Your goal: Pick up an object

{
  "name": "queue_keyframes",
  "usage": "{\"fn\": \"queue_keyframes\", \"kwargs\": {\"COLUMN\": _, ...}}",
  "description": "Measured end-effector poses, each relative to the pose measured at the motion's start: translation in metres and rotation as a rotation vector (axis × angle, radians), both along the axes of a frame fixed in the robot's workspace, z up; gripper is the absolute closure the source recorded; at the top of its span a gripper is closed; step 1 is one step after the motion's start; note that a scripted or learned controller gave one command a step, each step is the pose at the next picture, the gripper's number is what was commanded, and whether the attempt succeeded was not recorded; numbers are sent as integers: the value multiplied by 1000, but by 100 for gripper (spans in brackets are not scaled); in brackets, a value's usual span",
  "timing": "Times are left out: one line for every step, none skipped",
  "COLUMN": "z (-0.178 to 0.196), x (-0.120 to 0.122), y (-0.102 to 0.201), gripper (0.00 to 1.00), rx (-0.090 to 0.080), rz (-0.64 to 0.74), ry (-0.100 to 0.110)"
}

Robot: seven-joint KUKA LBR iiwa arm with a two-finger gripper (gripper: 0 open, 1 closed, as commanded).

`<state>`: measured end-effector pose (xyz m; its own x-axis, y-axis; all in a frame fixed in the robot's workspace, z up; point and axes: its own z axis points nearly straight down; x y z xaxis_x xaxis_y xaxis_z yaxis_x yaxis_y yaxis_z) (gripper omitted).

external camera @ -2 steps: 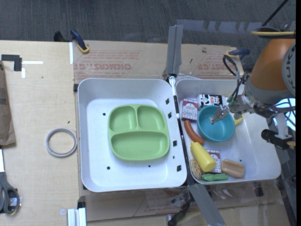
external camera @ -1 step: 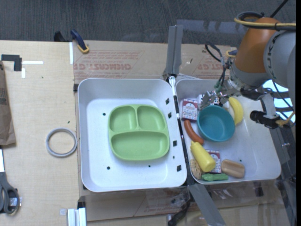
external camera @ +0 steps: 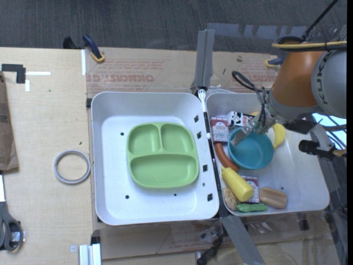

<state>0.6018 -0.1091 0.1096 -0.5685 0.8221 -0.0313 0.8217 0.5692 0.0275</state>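
A: Nearest us, at the near edge of the right bin (external camera: 309,170), I see a green pea pod (external camera: 252,207) and a tan bread roll (external camera: 273,197) just beside it. A yellow bottle (external camera: 237,184) lies close to them, on the side toward the left bin (external camera: 105,148).

B: And the blue bowl (external camera: 252,151)?

A: Past the bottle, near the middle of the right bin. An orange sausage-like piece (external camera: 222,155) curves along the bowl's side toward the left bin, and a yellow banana-like thing (external camera: 279,134) pokes out at the bowl's far side.

B: Where's the gripper (external camera: 246,132)?

A: Right at the bowl's rim, down among the clutter. I'd say the pick is at the reaching or closing stage: nothing looks lifted, every object seems to rest in the bin. Which thing it's after I can only guess, perhaps the bowl, perhaps something at its edge.

B: Open or closed?

A: Cannot tell. The tip is small, dark and tangled with cables against the bowl.

B: Anything else hard to read?

A: The small printed cartons (external camera: 220,129) beside the bowl are too small to make out, and the arm's wrist covers the bin's far corner. The green divided plate (external camera: 162,155) sits alone in the left bin, well apart from the bowl.
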Motion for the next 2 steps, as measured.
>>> {"fn": "queue_keyframes", "kwargs": {"z": -1, "x": 62, "y": -7, "gripper": 0, "rx": -1, "rz": 188, "ry": 30}}
{"fn": "queue_keyframes", "kwargs": {"z": 43, "x": 23, "y": -37, "gripper": 0, "rx": 7, "rz": 45, "ry": 38}}
